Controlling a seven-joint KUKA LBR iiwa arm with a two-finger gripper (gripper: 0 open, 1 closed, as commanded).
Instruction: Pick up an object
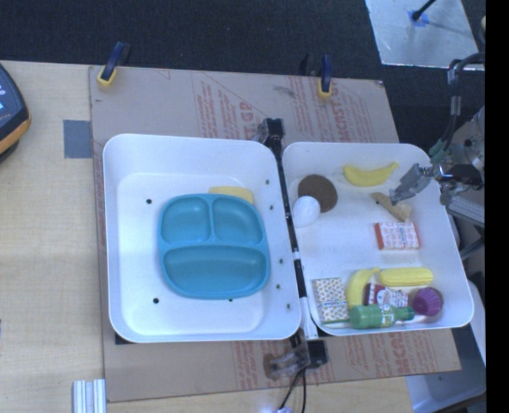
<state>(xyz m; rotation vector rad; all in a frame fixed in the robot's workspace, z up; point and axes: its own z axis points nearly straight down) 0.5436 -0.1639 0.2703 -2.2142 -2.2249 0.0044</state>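
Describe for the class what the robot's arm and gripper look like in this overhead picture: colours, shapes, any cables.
At the right edge, the gripper shows slim grey metal fingers above the right bin. Behind them sits a dark, blocky wrist with a small teal-green spot. A thin dark cable curves above it.

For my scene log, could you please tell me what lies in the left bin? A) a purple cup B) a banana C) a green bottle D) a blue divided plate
D: the blue divided plate lies in the left bin, covering part of a yellow item.
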